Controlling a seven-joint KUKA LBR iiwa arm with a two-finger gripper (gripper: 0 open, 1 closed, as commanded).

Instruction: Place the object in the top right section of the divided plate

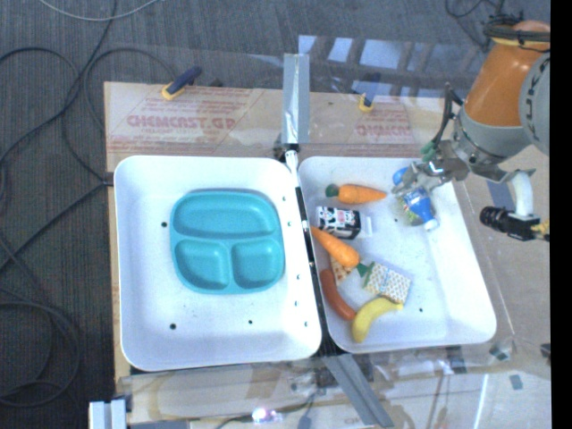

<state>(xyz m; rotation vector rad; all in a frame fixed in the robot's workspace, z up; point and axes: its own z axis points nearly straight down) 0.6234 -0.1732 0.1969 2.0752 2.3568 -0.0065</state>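
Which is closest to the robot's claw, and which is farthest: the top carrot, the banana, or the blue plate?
Measured from the gripper, in the camera view:
1. The top carrot, just left of the gripper in the right bin.
2. The banana, at the near end of the right bin.
3. The blue plate, in the left bin.

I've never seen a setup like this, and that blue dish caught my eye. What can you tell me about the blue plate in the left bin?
The divided plate is turquoise, looks like smooth plastic, and has rounded corners. Raised ridges split it into three sections: one wide one along the far side and two smaller ones on the near side. It lies flat, right way up, near the middle of the left bin, touching only the bin floor. Nothing lies in it.
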